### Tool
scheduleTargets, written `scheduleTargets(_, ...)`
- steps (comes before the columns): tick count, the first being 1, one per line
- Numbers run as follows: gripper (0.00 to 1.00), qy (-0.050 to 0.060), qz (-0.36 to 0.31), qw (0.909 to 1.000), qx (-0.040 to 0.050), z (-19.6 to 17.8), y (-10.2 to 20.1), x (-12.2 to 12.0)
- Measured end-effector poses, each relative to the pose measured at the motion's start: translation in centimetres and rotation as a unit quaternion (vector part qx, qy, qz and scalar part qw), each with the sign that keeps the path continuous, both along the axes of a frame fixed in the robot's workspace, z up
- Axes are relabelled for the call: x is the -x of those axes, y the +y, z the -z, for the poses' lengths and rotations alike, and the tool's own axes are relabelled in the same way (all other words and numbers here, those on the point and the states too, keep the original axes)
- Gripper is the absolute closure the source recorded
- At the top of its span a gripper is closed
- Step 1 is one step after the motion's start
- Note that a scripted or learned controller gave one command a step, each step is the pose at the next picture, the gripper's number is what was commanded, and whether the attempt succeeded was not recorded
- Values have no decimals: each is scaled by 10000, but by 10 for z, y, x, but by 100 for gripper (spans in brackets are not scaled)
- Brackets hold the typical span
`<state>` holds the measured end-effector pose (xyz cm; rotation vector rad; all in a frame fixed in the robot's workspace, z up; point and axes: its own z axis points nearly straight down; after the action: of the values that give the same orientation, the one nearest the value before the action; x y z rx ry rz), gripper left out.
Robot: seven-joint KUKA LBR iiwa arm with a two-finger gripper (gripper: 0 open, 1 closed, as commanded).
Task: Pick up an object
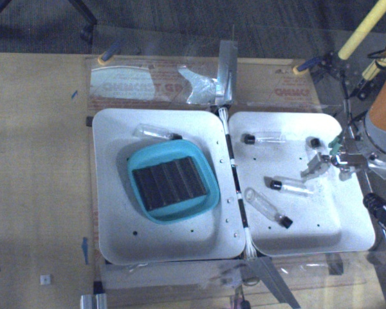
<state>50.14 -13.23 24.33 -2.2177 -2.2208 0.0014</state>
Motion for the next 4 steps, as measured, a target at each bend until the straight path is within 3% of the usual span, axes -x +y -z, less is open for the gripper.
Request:
scheduleTargets(1,0,-29,-200,9998,12,149,-4,-86)
scheduleTargets(2,0,-47,-148,9999,6,155,32,-59)
scheduleTargets(3,0,-50,155,9999,-1,155,-29,-97)
scheduleTargets(4,0,-43,221,9997,-4,155,32,-87)
